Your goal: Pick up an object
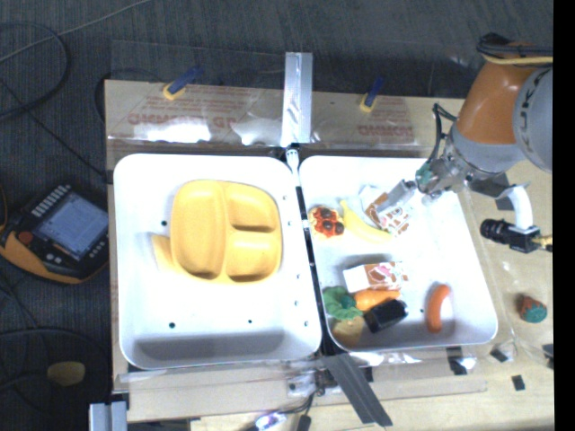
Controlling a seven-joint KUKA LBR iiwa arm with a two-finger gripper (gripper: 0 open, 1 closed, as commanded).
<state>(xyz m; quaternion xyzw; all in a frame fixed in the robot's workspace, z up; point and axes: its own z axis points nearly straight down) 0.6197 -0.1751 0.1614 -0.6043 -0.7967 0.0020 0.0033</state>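
My gripper [419,187] hangs low over the back right of the right bin [481,285], reaching in from the right. Directly at its tip sits a small white and red packet [392,212], tilted, touching or nearly touching the gripper; whether it is gripped is unclear. A yellow banana [352,217] curves just left of the packet. In front lie a white and red carton [381,275], an orange carrot [371,299], a black block [384,316], a green broccoli piece [339,301], a tan lump [349,329] and a red-orange sausage [436,305].
A small orange and black item [325,221] lies by the divider. A yellow divided plate [225,230] fills the middle of the left bin [144,321]. A small toy [532,309] rests on the bench right of the bins. A handheld pendant [61,232] lies on the floor at left.
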